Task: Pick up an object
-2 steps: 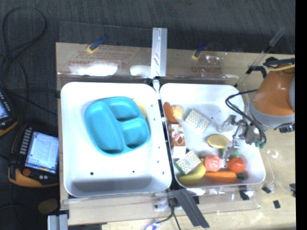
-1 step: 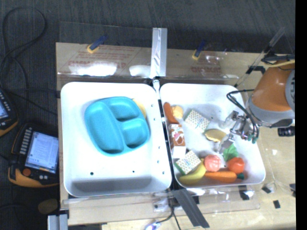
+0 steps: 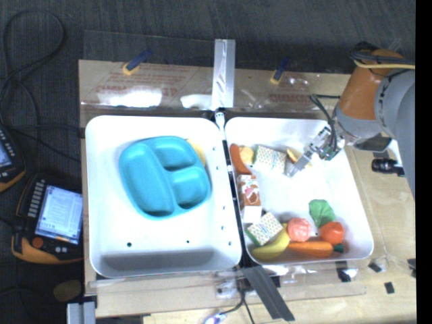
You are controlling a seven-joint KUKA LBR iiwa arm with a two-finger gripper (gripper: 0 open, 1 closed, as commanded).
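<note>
My gripper (image 3: 298,163) reaches down into the right bin (image 3: 341,181) from the upper right and hangs near the bin's back middle. Just left of its tip lie a small yellow piece (image 3: 291,154) and a patterned green-and-white box (image 3: 268,157). Nothing is visibly held. Along the bin's left wall sit an orange-red item (image 3: 237,158) and a red-and-white carton (image 3: 249,192). At the front lie a second patterned box (image 3: 264,228), a banana (image 3: 270,250), a carrot (image 3: 311,248), a pink-red fruit (image 3: 299,229), a tomato (image 3: 331,232) and a green leafy piece (image 3: 322,211).
The left bin (image 3: 108,235) holds a blue divided plate (image 3: 164,174) with a yellow item (image 3: 200,154) peeking out behind it. A metal divider (image 3: 232,201) separates the bins. A handheld pendant (image 3: 50,214) lies off the bench at the left. Bare floor shows mid-right in the right bin.
</note>
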